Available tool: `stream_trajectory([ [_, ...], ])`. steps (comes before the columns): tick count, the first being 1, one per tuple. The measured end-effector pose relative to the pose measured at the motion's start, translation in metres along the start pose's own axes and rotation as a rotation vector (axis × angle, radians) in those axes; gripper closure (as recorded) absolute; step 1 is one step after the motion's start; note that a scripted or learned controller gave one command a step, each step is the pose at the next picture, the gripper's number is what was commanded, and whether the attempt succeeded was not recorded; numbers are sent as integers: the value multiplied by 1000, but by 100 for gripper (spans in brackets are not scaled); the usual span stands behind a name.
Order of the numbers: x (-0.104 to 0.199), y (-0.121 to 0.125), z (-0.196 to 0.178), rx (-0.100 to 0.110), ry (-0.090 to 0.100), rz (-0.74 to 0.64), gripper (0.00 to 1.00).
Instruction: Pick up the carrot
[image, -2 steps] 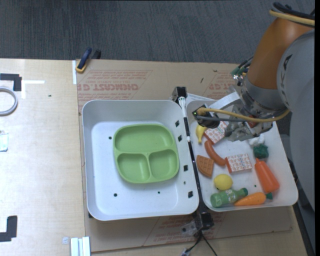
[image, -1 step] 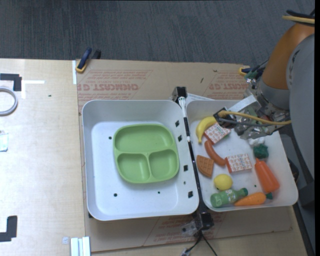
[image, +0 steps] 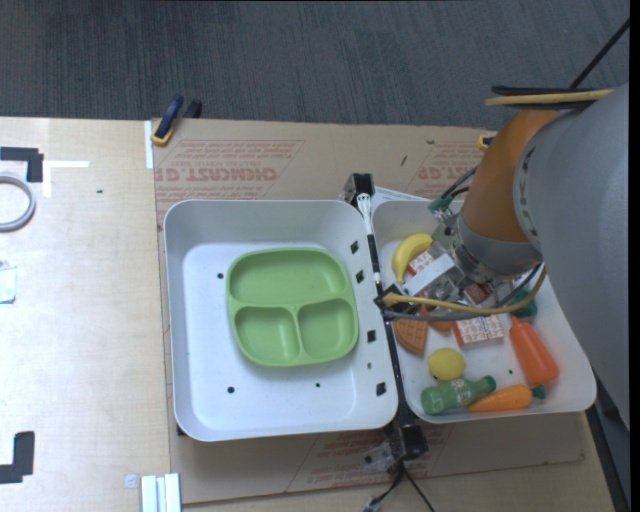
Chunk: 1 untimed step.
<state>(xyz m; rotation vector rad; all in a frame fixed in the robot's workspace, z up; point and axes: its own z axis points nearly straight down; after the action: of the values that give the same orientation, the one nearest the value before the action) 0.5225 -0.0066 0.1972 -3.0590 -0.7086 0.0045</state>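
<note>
Carrot (image: 501, 400): lying at right bin's (image: 572, 385) near edge, beside green bottle (image: 456, 394). Jaws (image: 462, 290): grip state cannot be told.

Pale wooden bench top (image: 80, 350) seen from above, brown cardboard sheet (image: 240, 165) with printed red lettering laid across it, dark grey carpeted floor (image: 300, 50) stretched along the far edge, a blue clamp (image: 170, 118) fixed at the cardboard's corner, even indoor light.

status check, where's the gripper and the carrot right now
Gripper low in the right bin, over the middle clutter. Carrot lies free at the bin's near edge, beside the green bottle. Orange bottle just behind the carrot.
</note>
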Motion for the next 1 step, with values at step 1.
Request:
stream_trajectory([
  [1,-72,50,-59,-2,2,107,100],
])
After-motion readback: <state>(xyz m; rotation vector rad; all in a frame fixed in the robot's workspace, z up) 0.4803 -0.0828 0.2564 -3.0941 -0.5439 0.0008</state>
